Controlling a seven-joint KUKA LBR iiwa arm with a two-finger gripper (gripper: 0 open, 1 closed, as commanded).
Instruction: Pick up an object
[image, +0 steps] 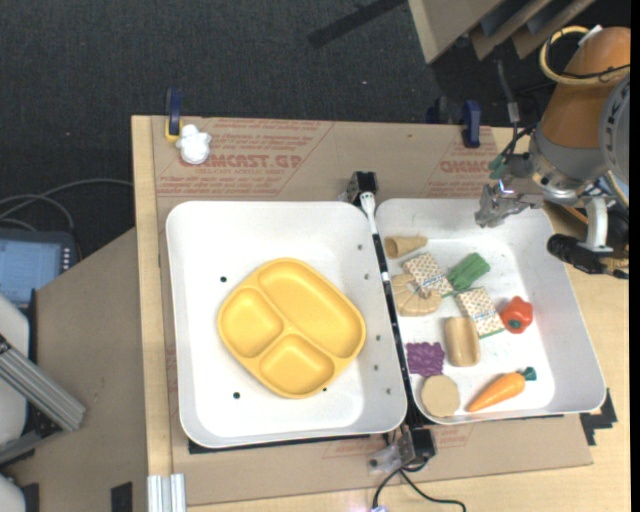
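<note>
The right bin (560, 395) holds a pile of toy food. An orange carrot (497, 391) with a green top lies near the front edge, tilted. Just left of it sits a round tan cookie (440, 396), and above that a bumpy purple bunch of grapes (425, 358). A tan bread roll (461, 340) stands beside the grapes. A red pepper (516, 314) with a green stem sits at the right. A green pickle shape (467, 270) lies near the middle, with two checked crackers (424, 274) close by, one on a round flat biscuit (413, 298). A small cone (405, 245) lies near the back left corner.

The gripper (497, 208) hangs over the back rim of this bin, above the food and touching none of it. It is too small and dark to tell how its jaws stand.

The left bin (195, 260) holds a shiny yellow plate (290, 326) with three dips in it.

Both bins rest on brown cardboard (260, 150) with red letters. They look like "MCAST.G.P", but they are hard to read. A little white toy (192, 146) sits on the back left corner of the cardboard.
</note>
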